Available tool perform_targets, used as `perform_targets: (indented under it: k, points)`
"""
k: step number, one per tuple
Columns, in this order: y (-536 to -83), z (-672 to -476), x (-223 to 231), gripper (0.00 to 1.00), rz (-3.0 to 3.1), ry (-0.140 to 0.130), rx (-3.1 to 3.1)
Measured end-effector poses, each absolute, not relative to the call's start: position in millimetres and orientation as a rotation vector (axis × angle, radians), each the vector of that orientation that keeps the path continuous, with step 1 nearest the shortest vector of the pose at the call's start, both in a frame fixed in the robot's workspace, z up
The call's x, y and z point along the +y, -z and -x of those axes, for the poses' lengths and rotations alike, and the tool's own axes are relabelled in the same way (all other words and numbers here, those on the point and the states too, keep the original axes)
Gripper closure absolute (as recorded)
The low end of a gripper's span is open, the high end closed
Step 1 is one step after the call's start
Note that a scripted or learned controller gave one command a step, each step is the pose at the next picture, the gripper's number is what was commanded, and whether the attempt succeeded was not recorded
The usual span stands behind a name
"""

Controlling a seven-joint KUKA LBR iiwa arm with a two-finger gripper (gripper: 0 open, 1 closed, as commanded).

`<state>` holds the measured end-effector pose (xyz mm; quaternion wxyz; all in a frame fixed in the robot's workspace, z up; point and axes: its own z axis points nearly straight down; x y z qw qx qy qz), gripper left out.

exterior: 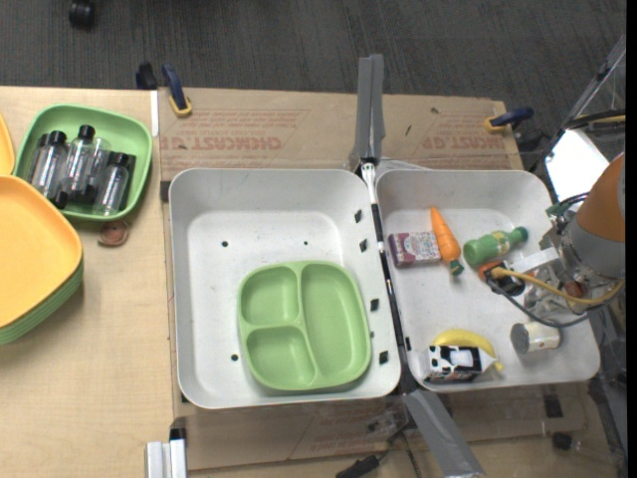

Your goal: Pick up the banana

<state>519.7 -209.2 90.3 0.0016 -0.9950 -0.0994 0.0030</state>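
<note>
The banana (pixel 466 342) lies low in the right bin (pixel 468 195), at the lower centre-right of the frame. It arches over the top of a black-and-white carton (pixel 454 363) and touches it, so the fruit seems propped on the carton rather than flat on the floor. That probably leaves the upper curve as the freest place to grasp, while a low approach risks catching the carton as well.

The gripper (pixel 545 302) hangs at the right edge of the bin, up and to the right of the banana and apart from it. It is near a green bottle (pixel 493 246) and just above a grey cup (pixel 535 338). Cables and the wrist hide it, so I cannot tell whether it is apart or together. Nothing shows as held.

A carrot (pixel 445 235) and a maroon box (pixel 414 248) sit further up the bin, well clear of the banana. The left bin (pixel 199 267) holds a green plate (pixel 304 324).

I judge the pick not yet begun. The arm needs to travel down-left in the frame, past the cup, and then descend over the banana's crown.
</note>
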Motion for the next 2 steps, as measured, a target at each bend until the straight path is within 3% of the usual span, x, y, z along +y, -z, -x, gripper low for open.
perform_targets:
  k: [2]
  points:
    - [-95.1, -518.6, -220.5, 1.00, 3.122, -0.008, -0.314]
